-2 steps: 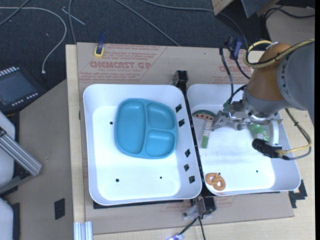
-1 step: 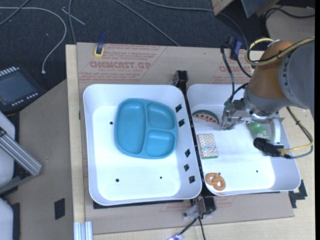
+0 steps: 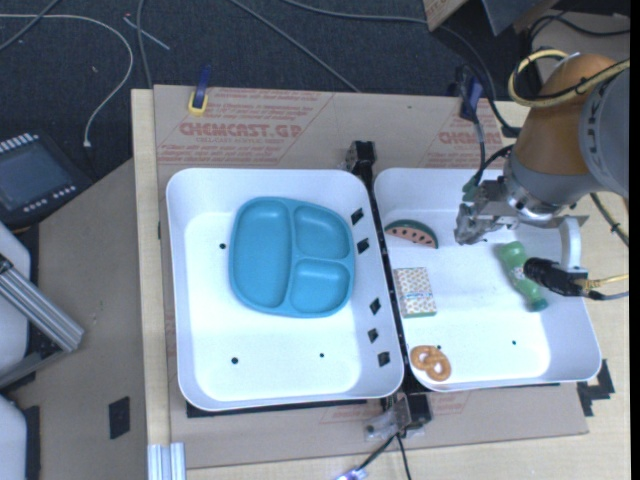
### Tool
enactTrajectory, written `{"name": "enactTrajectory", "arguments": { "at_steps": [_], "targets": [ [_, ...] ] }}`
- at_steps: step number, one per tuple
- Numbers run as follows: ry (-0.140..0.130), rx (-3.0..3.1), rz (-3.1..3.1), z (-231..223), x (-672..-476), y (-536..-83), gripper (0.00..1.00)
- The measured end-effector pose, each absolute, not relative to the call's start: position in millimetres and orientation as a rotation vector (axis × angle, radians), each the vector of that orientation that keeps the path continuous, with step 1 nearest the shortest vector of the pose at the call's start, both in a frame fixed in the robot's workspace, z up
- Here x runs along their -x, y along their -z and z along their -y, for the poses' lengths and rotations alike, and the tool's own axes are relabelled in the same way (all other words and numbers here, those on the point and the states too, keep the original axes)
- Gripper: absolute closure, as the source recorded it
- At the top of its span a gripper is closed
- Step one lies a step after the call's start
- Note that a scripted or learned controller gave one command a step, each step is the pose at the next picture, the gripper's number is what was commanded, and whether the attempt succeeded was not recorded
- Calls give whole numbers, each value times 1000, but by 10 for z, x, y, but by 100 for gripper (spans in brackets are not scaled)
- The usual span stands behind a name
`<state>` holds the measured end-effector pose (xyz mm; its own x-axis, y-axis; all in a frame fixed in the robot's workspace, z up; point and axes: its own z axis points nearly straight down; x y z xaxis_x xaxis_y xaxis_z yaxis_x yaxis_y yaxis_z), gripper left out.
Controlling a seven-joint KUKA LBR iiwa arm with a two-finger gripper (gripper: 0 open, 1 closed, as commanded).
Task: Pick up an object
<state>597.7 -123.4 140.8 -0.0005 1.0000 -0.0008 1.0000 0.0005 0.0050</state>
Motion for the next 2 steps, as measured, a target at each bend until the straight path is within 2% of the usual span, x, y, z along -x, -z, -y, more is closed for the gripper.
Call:
{"name": "enactTrajectory", "arguments": {
  "at_steps": [1,2],
  "targets": [
    [-6,-2216,-2219,1267,-6081,-1996,100],
    [-3,-2218,-2221,1266,-6090,-2143,100]
  ]
}}
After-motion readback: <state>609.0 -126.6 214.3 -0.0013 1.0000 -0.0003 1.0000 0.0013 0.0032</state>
